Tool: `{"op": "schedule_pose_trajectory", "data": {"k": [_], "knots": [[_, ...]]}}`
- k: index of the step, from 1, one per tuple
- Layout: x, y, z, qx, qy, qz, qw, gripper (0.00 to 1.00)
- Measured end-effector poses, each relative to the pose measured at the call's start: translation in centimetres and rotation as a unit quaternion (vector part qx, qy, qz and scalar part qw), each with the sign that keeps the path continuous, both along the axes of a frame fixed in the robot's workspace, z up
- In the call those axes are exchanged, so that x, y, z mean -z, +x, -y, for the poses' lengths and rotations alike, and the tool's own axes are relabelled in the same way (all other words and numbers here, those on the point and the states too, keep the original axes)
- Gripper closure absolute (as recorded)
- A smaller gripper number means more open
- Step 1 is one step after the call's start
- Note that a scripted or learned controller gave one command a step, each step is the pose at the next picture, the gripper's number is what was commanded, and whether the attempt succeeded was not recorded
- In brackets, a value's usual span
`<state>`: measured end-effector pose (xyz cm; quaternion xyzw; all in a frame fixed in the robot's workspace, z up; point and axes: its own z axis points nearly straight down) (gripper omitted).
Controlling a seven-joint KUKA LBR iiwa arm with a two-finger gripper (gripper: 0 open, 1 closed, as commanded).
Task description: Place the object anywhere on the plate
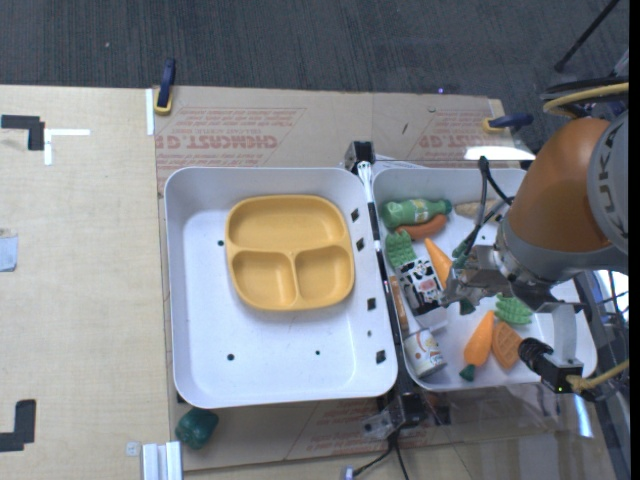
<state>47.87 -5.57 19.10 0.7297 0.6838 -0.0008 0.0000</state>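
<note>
From the one camera above the counter, I see the yellow plate (291,251) lying in the left bin (200,358), its three compartments bare; nothing rests on it, so the placing is not done.

My arm (565,193) reaches in over the right bin (575,353), and my tool (470,288) sits low among the toy food there. It is mostly hidden under my own wrist, and I cannot tell how it stands or whether anything is caught in it.

Around it lie the candidates: a green bottle (415,211) at the far end, a small carrot (436,252) just beside it, a printed carton (424,283) touching the tool's left side, a larger carrot (479,341) nearer the front, a leafy green piece (516,311) and a small can (424,352). Which one is the task's object I cannot say from here.

My judgement: I am at the picking stage. The grasp itself, the lift, the carry across the divider and the release over the plate all remain.
</note>
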Motion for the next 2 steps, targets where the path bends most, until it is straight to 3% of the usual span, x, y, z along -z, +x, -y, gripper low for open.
{"op": "schedule_pose_trajectory", "data": {"k": [1,2], "knots": [[-1.7,1.3,-6.2,0.011,-0.0002,-0.001,0.9999,1.00],[-7.6,1.7,-12.6,-0.008,-0.0008,0.000,1.0000,1.00]]}}
